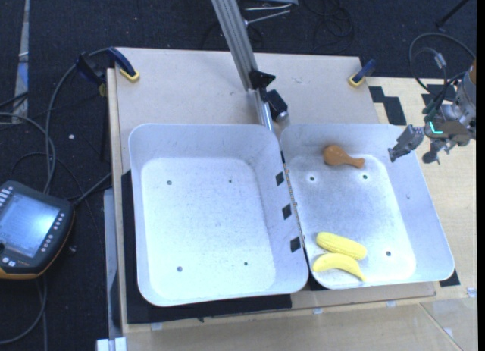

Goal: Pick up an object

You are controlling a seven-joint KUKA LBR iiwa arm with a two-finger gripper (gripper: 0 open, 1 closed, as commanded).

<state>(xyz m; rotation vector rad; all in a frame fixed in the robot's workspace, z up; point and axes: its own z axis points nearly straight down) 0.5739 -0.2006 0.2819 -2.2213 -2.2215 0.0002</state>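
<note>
A wooden bench (pixel 318 84) seen from above at a slant holds two shallow white bins side by side. At the near edge of the right bin (pixel 424 224), toward its left corner, lie two yellow toy bananas touching each other: the nearer banana (pixel 338 266) is curved, and the second banana (pixel 342 245) rests just behind it. The left bin (pixel 198 213) sits beside it, their rims meeting along the middle of the bench. Farther back in the right bin, near its far wall, lies an orange-brown toy drumstick (pixel 341 157), its round end to the left and its thin end pointing right. To the right of the drumstick, over the bin's far right rim, hangs the gripper (pixel 421 148) at the end of the arm, well apart from every toy; its two dark fingers are spread, with nothing between them. Left of the bench, on the dark floor, lies a handheld control pendant (pixel 29 227) with a lit screen.
</note>
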